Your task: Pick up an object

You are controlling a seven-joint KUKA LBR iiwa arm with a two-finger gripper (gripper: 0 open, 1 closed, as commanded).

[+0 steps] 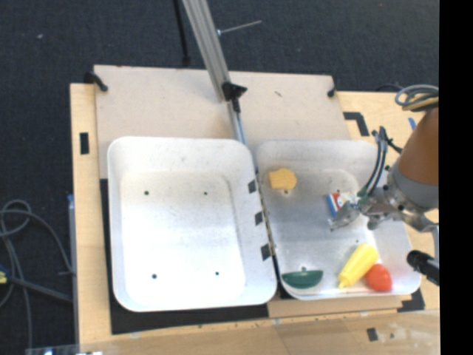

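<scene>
The right bin [310, 154] holds several objects. A tan lump [281, 179] lies near its upper left corner. Along the front wall sit a dark green piece [302, 277], a yellow bottle-shaped toy [358, 265] and a red-orange ball [378, 277]. A small red, white and blue item [337, 200] lies in the middle right. My gripper [344, 215] reaches in from the right, low over the bin floor and right beside that small item. Whether it touches the item is not clear.
The left bin [122, 161] stands beside the right one, with a divider edge between them. A slanted metal pole [207, 43] rises behind the bins. Cables [22, 235] lie at the far left, off the bench.
</scene>
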